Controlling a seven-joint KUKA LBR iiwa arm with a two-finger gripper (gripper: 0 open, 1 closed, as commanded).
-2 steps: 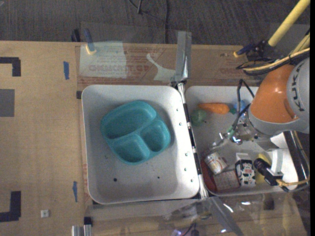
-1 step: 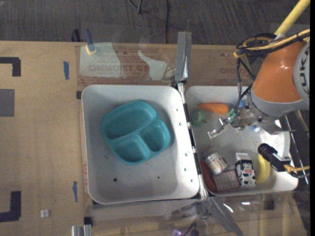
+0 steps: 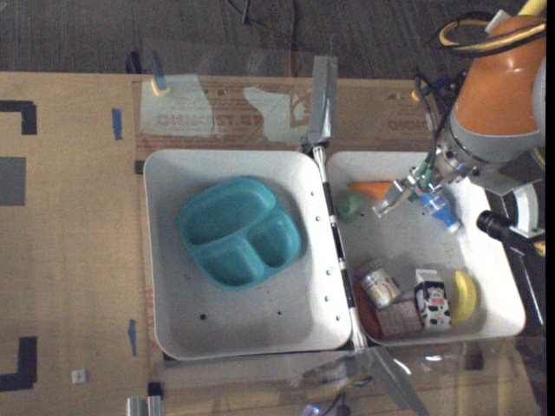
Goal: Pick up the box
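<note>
Pincer (image 3: 401, 193), fingers spread and holding nothing, hovers in the approach step. Box (image 3: 433, 300) lies below it, toward the bin's (image 3: 512, 315) near edge; next, reposition over it and descend.

Two white bins side by side on the bench. Left bin (image 3: 173, 319): teal divided tray (image 3: 238, 232), lying at a slant. Right bin (image 3: 499, 319): gripper (image 3: 401, 194) low over the upper part, beside an orange carrot (image 3: 371, 187) and a green ball (image 3: 350, 204); blue item (image 3: 440, 209) just right of it. Near front wall: small can (image 3: 379, 286), box (image 3: 432, 302) with black-and-white print, yellow banana (image 3: 466, 296) touching the box's right side, reddish flat item (image 3: 395, 319)
</note>
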